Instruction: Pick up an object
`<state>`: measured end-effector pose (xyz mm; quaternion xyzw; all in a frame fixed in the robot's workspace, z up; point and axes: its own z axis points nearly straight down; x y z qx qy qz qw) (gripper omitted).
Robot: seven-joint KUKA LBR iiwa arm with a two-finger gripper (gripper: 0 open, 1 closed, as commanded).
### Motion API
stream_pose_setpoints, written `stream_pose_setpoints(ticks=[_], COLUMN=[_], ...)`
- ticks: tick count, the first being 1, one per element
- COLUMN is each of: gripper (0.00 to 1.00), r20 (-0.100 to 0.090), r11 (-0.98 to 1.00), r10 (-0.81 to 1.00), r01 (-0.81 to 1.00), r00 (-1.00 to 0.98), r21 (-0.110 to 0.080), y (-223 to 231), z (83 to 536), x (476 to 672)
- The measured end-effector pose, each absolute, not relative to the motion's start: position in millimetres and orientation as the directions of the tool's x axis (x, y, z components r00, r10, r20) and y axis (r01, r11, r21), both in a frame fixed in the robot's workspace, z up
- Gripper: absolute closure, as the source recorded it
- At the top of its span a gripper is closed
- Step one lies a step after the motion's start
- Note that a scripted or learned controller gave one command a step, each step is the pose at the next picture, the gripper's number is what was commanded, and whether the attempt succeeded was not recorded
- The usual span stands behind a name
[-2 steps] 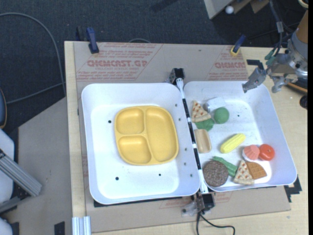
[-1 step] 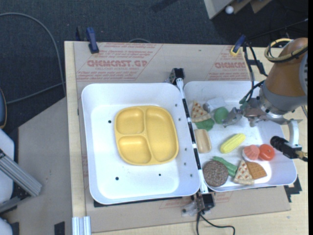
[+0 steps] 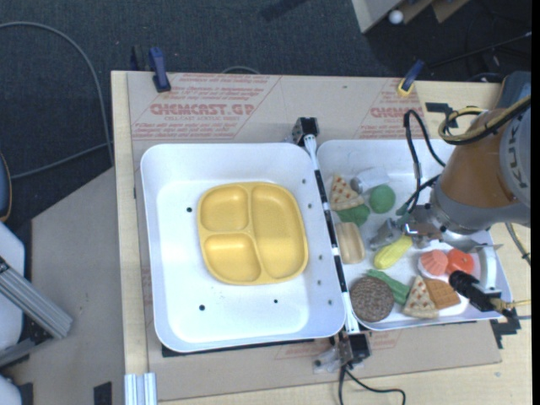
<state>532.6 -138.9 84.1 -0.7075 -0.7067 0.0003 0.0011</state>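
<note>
While nothing is seen to be lifted, the step in hand is judged to be the reach into the right bin (image 3: 498, 264), where the toy food lies. The arm (image 3: 477, 184) is brought in from the right and its wrist is lowered over the middle of that bin. The gripper (image 3: 403, 226) is seen at the end of the wrist, low among the items, but its tips are small and partly masked by the wrist, so it cannot be told how far it is opened or whether anything is held.

Just below the gripper, and perhaps touched by it, a yellow corn piece (image 3: 391, 253) is lying; contact cannot be confirmed. Above and to the left of it a green ball (image 3: 382, 197) is placed, with a pizza slice (image 3: 342, 191) further left. A tan bread stick (image 3: 349, 242) is set to the left, against the bin wall. Below, a brown burger patty (image 3: 371, 298) and a sandwich wedge (image 3: 430, 296) are found, and to the lower right a red tomato (image 3: 460, 261) beside a pink shell (image 3: 434, 264).

The left bin (image 3: 160, 226), well apart to the left, is occupied by a yellow tray (image 3: 251, 231).

For the next move, a firm closing on one item, most likely the corn, is called for, then a straight lift clear of its neighbours.
</note>
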Motion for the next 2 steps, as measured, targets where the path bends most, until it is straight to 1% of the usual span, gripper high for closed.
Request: stream_pose_setpoints(ticks=[1,2], gripper=[1.00,1.00], r20=[0.000,0.000], r11=[-0.002,0.001], r10=[1.000,1.000], r01=[1.000,1.000], r00=[0.002,-0.001], r21=[0.001,0.001], y=[-138.8,-64.5], z=[94.3,184.9], x=[533.4,555.9])
